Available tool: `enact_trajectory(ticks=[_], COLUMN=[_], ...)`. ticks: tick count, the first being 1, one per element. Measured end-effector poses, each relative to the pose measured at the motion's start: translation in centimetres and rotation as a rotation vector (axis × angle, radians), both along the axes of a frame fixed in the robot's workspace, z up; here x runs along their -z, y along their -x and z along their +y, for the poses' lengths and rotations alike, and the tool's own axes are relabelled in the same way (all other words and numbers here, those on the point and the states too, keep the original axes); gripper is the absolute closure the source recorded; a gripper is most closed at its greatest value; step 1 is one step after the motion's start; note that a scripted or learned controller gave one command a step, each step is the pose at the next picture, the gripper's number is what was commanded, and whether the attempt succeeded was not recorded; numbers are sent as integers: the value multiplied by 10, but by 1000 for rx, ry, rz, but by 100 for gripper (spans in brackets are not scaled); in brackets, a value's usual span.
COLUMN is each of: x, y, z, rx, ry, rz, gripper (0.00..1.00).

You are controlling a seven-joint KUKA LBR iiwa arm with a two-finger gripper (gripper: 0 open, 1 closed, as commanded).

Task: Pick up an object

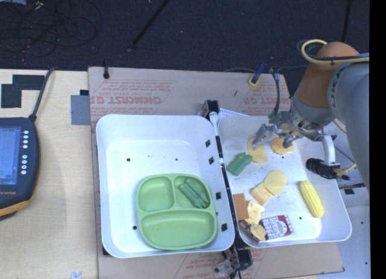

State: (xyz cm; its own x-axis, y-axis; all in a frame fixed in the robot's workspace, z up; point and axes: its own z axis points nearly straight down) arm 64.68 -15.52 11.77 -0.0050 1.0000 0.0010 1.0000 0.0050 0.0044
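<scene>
Landmark: the right bin (338, 226), a shallow white tray; everything below is placed against it.
Arm: grey with an orange band, reaching in over the right bin's far right corner.
Gripper (274, 134): low over the bin's far end. Whether the jaws are apart or together cannot be told from this view.
Nearest things: a small yellow piece (258, 154) and an orange-yellow piece (281, 146), both just below the gripper.
Other contents: green pod (239, 164) near the bin's left wall; yellow block (269, 186) mid-bin; corn cob (312, 198) toward the right; red packet (278, 226) at the near edge.
Advice: centre over one piece, descend straight, close only once it sits between the jaws, keeping clear of its neighbour.
</scene>
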Motion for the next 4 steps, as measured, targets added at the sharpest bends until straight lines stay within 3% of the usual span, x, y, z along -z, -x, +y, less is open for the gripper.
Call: enact_trajectory(ticks=[1, 2, 3, 4], x=[16, -9, 31, -86], y=[78, 0, 78, 27], z=[31, -22, 13, -54], rx=[6, 4, 9, 7], ry=[-3, 5, -2, 9], rz=[15, -2, 8, -9], gripper=[0, 0, 0, 0])
